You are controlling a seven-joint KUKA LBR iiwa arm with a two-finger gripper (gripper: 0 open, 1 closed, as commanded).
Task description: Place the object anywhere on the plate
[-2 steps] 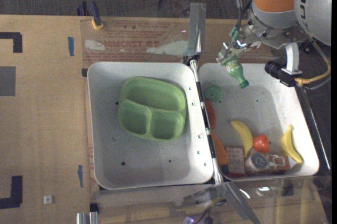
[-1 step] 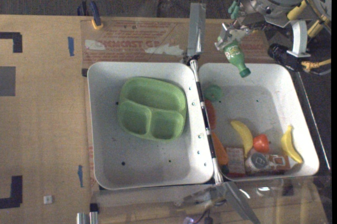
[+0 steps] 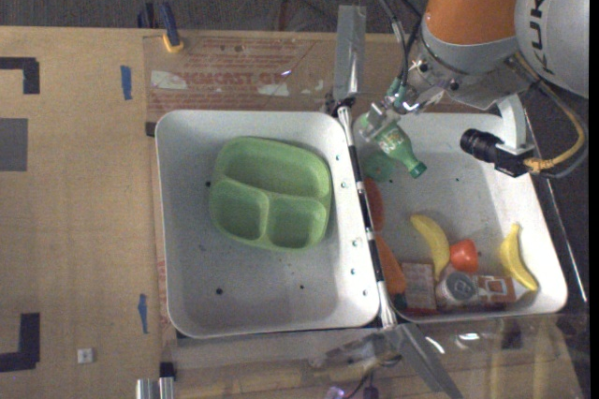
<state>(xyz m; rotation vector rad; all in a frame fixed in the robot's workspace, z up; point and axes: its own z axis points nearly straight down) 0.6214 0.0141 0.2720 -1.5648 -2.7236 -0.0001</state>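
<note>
Green bottle (image 3: 401, 150) is hanging pinched in the gripper (image 3: 386, 121), over the right bin (image 3: 547, 280) at its 11 o'clock corner. Plate (image 3: 271, 193) is sitting toward 8 o'clock of it, in the left bin (image 3: 187, 294). Grip looks to be near one end, so the bottle risks swinging loose or clipping the bin walls between.

One fixed camera above my bench (image 3: 75, 200), looking down at slant on both white bins (image 3: 178, 229); I reach in from right.

We are seeing the plate (image 3: 271, 193) lying in the left bin (image 3: 187, 294); two bananas (image 3: 432, 241) are lying in the right bin (image 3: 547, 294).
</note>
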